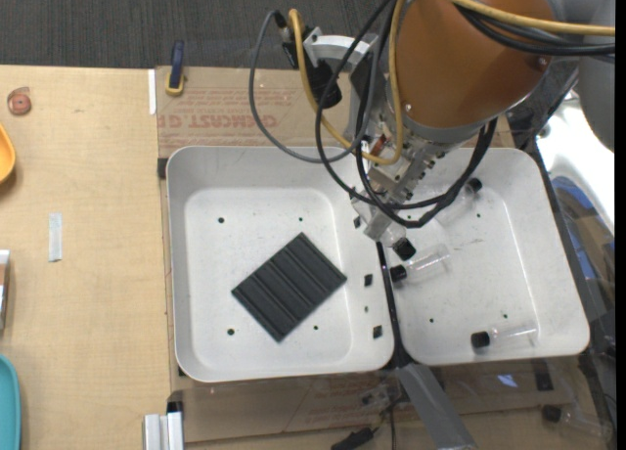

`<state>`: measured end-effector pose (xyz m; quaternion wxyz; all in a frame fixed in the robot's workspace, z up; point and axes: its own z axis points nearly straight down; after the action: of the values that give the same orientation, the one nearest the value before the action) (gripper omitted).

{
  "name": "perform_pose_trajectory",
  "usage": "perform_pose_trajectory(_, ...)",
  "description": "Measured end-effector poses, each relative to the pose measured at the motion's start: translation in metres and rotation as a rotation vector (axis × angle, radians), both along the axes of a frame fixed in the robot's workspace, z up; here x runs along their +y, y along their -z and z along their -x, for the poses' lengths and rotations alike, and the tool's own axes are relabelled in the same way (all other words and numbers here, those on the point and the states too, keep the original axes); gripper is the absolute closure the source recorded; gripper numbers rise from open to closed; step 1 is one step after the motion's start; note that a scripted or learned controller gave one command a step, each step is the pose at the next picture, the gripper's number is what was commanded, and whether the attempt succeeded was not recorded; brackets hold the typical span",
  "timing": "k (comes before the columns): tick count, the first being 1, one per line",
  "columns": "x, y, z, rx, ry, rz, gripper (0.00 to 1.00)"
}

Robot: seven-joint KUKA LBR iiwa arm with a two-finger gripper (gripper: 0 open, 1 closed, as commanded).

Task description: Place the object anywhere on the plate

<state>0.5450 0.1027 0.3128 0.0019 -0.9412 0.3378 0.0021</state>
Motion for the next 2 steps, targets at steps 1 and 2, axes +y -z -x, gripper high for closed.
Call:
perform_pose_trajectory(1, 0.0, 0.0001, 0.0, 0.0, -0.001, 0.0, 0.0)
perform_pose_trajectory(2, 0.0002, -0.0073, -0.0007, 0.004, 0.007, -0.005, 1.0)
